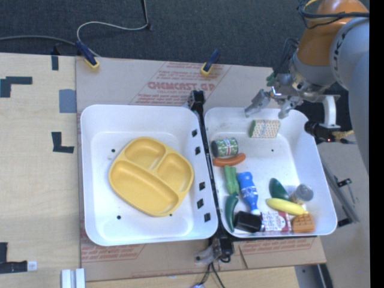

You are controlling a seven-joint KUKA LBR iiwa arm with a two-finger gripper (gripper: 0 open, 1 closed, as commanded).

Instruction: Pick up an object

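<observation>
My gripper [266, 109] hangs open over the far edge of the right bin [312, 155], with nothing between its fingers. Just below it lies a pale checkered pad [265, 128]. Further down the bin I see a green can [225, 146], a reddish sausage [229, 159], a green vegetable [231, 179] and a blue bottle [246, 189]. Along the near wall sit a black block [247, 222], a red and white packet [274, 221], a banana [286, 206], a waffle [304, 222], a dark green piece [277, 188] and a grey cup [302, 192].
The left bin [96, 161] holds a yellow divided plate [151, 174]. A black hinge strip [201, 155] runs between the bins. Yellow and blue clamps [87, 54] [210, 63] and a cable [114, 26] lie beyond the bins on the cardboard.
</observation>
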